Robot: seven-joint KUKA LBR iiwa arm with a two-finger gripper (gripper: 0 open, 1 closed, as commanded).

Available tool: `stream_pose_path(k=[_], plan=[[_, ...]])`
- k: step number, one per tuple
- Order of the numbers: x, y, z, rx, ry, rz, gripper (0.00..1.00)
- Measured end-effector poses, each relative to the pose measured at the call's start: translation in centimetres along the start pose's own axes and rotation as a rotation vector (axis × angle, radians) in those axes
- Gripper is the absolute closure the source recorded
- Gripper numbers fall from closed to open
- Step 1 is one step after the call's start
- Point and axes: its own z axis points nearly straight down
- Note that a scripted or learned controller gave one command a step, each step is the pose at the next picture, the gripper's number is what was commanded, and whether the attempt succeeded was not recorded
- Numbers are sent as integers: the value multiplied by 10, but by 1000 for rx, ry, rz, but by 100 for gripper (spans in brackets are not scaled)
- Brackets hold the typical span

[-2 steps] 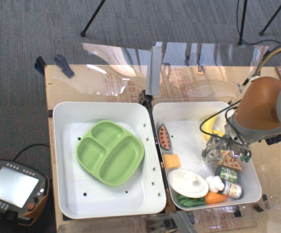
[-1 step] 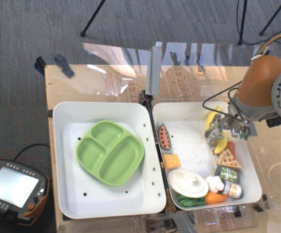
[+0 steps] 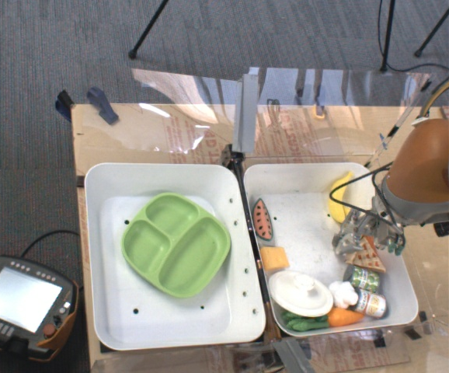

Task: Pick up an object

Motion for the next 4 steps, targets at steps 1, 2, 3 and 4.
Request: stream_pose_path(k=[1, 2, 3, 4], plan=[[53, -15, 1, 0, 3, 146, 0], [-1, 8, 0, -1, -1, 144, 0], [49, -15, 1, 1, 3, 147, 0], [33, 56, 1, -2, 2, 215, 0]])
